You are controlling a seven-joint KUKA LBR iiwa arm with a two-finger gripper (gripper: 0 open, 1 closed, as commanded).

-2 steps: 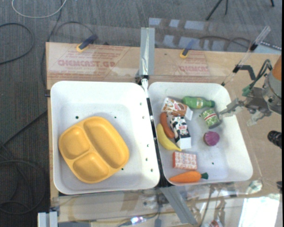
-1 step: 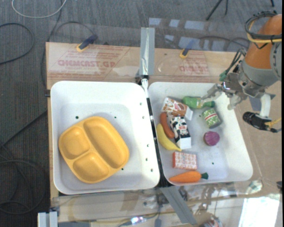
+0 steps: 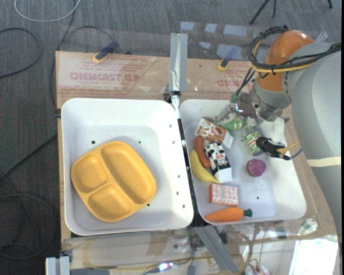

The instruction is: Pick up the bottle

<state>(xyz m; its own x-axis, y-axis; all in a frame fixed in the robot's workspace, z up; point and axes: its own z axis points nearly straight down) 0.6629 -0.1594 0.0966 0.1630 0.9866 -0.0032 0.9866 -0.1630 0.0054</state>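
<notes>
Right bin point(image 3: 286, 205), arm point(image 3: 275, 79) overhead

The right bin point(image 3: 286, 202) holds the clutter. At its far edge the gripper point(image 3: 241, 110) sits low over a greenish item point(image 3: 234, 122). Toward the bin's near edge lie a carrot point(image 3: 225, 214), a banana point(image 3: 199, 169) and a purple piece point(image 3: 255, 167). Left of this bin, a yellow divided tray point(image 3: 113, 180) rests in the other bin point(image 3: 92, 113).
</notes>
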